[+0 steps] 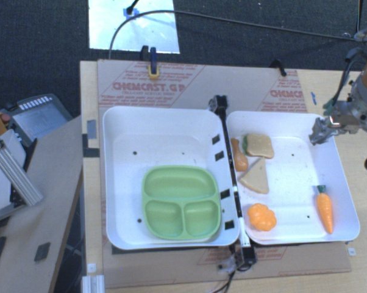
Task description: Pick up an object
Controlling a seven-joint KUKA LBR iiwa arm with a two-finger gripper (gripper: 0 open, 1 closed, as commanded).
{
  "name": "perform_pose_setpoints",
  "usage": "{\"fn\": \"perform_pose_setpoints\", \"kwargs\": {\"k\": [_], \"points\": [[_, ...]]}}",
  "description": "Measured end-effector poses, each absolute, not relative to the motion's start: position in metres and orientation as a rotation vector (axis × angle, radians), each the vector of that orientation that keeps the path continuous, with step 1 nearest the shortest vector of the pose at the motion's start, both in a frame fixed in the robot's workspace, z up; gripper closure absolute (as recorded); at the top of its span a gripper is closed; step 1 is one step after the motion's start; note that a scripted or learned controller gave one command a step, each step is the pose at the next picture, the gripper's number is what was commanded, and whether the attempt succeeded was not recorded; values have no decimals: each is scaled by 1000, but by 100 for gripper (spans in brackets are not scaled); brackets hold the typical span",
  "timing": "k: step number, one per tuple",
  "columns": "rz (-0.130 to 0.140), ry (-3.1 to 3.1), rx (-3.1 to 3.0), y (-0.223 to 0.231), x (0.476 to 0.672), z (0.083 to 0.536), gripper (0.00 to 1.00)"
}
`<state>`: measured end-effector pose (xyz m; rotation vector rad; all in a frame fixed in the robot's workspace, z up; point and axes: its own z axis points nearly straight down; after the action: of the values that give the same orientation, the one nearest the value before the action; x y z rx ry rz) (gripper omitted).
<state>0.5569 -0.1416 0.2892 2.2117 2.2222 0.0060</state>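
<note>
Nearest, below the end effector [321, 133], an orange carrot [325, 209] with a green top lies against the right bin's [293, 235] right wall. Bare floor spreads to its left. Whether the end effector's grip is wide or narrow cannot be told.

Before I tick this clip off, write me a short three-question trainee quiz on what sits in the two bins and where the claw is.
1. True or false: the green divided tray lies in the right bin.
2. Which toy lies closest to the right bin's right wall?
A. the orange pumpkin
B. the carrot
C. the sandwich
3. Fill in: the claw hovers over the right bin's far ____ corner.

Key:
1. False; it lies in the left bin.
2. B.
3. Right; no toy sits between its tips.
</note>
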Motion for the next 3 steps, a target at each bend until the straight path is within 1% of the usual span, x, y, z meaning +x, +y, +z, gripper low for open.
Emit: {"fn": "perform_pose_setpoints", "kwargs": {"k": [1, 2, 3], "points": [[3, 2230, 2211, -97, 559, 281, 100], [4, 2230, 2211, -43, 570, 281, 100], [3, 2231, 2211, 3, 587, 265, 100]]}}
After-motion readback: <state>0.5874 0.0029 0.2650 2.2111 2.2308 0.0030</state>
